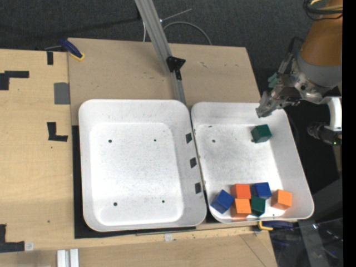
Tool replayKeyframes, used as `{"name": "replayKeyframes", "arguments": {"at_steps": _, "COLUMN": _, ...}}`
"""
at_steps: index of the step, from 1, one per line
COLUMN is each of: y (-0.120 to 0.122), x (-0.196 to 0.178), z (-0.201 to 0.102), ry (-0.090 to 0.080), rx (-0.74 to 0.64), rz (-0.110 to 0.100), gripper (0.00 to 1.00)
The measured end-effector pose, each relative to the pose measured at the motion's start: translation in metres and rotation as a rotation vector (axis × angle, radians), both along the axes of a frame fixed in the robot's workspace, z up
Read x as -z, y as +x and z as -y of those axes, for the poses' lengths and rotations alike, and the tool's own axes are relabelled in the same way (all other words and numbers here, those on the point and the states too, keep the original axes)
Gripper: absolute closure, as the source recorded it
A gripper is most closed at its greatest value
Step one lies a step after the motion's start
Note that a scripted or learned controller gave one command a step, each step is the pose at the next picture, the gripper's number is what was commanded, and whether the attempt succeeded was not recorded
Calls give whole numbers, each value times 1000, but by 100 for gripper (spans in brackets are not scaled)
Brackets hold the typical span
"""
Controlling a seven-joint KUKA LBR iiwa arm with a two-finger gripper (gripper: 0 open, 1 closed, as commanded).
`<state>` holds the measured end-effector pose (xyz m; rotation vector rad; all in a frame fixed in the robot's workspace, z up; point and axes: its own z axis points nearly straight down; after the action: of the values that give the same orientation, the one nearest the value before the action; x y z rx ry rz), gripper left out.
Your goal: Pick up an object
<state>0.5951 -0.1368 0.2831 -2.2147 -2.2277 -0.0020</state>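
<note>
I am hanging my end effector (266, 108) over the far rim of the right bin (295, 166), just up and to the right of a dark green cube (260, 133) that is sitting alone on the bin floor. Nothing is showing between my tips, and from this angle I cannot tell how they are set. My grey wrist with its orange band (322, 38) is reaching in from the right.

The other blocks are crowding the near end of that same bin: a blue cube (222, 201) at the left corner, an orange cube (241, 191) and a second orange cube (241, 206) stacked in view just beside it, a blue cube (261, 189) and a dark green cube (257, 204) touching them, and one more orange cube (282, 198) lying slightly apart on the right.

The left bin (89, 166) is lying flush against the right one, its white floor speckled with dark flecks. Both are resting on a pale wooden bench (111, 65) marked with black tape pieces (53, 131) and a grey patch (62, 93). A slanted metal rail (156, 29) is crossing the far side, over dark carpet (67, 4). No readable writing is appearing anywhere.
</note>
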Motion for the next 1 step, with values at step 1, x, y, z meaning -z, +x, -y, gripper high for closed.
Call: {"name": "replayKeyframes", "arguments": {"at_steps": 1, "y": 2, "x": -1, "z": -57, "ry": 1, "rx": -1, "rz": -1, "gripper": 100}}
